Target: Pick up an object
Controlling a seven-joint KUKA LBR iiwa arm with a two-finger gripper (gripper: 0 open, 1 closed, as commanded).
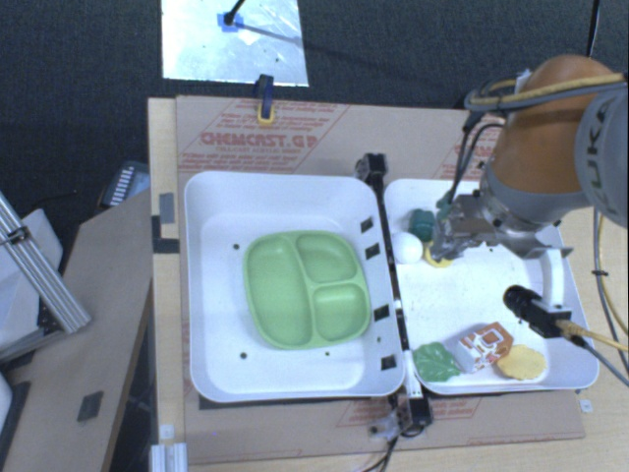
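- The yellow piece (438, 257) lies in the right bin (462, 293), under our claw (447, 242), beside a white ball (407, 248).
- We cannot tell the claw's state.
- We should descend squarely, clear of the ball.
- The left bin (211, 264) holds a green tray (305, 288).

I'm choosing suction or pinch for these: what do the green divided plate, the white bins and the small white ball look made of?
Green divided plate: probably moulded plastic, matte with a soft sheen and rounded compartment edges. White bins: apparently thin formed plastic, smooth and slightly glossy, with rounded corners. White ball: smooth and pale, possibly plastic or foam; too small to tell.
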